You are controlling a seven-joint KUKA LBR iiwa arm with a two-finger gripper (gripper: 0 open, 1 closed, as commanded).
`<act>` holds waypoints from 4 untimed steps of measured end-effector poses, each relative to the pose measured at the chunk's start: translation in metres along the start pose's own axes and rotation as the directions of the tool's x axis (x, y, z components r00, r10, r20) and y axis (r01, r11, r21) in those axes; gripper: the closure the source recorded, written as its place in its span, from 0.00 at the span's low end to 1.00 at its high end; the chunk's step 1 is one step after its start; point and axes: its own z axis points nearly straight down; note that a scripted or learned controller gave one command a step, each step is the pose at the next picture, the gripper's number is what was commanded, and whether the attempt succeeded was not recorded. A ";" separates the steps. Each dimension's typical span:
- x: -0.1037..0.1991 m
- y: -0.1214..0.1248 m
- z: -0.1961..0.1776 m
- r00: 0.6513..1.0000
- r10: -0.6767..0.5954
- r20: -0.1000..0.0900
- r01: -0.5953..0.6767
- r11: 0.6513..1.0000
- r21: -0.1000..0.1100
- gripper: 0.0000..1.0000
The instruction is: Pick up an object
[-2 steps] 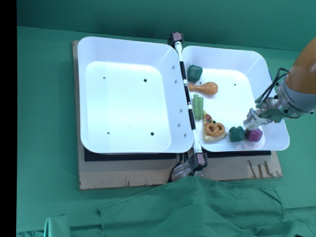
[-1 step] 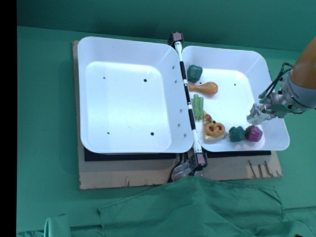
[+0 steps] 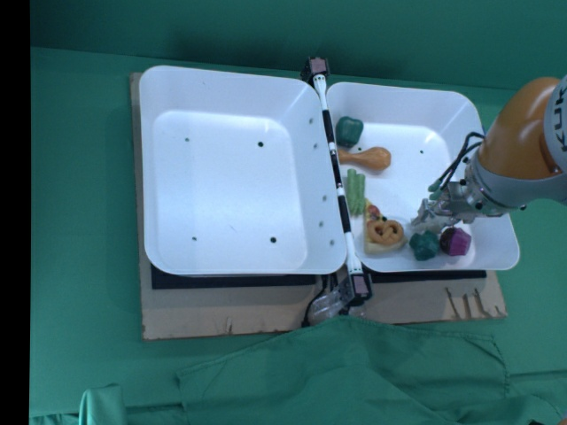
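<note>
Claw [image 3: 429, 222] just above teal toy [image 3: 423, 245]

the two shallow white plastic bins [image 3: 235, 96] look smooth with a soft sheen. the matt green cloth [image 3: 80, 193] covering the bench lies wrinkled at the front. a flat brown cardboard sheet [image 3: 221, 312] under the bins looks dull and rough-edged. the small coloured toy foods, such as the dark green pepper [image 3: 349, 130], look like glossy plastic. the arm's orange band [image 3: 523, 131] looks smooth and slightly shiny.

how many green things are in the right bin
3: a dark green pepper near the divider at the top, pale green stalks along the divider, a teal lump under the hand. The arm may hide more.
</note>
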 end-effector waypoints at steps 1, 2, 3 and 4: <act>-0.002 0.001 -0.016 1.000 0.003 0.005 -0.003 1.000 -0.011 1.00; -0.030 -0.018 -0.109 1.000 0.001 0.005 -0.001 1.000 -0.006 1.00; -0.030 -0.018 -0.116 1.000 0.003 0.005 -0.003 1.000 -0.004 1.00; -0.014 0.006 -0.128 1.000 -0.004 0.001 0.004 1.000 -0.001 1.00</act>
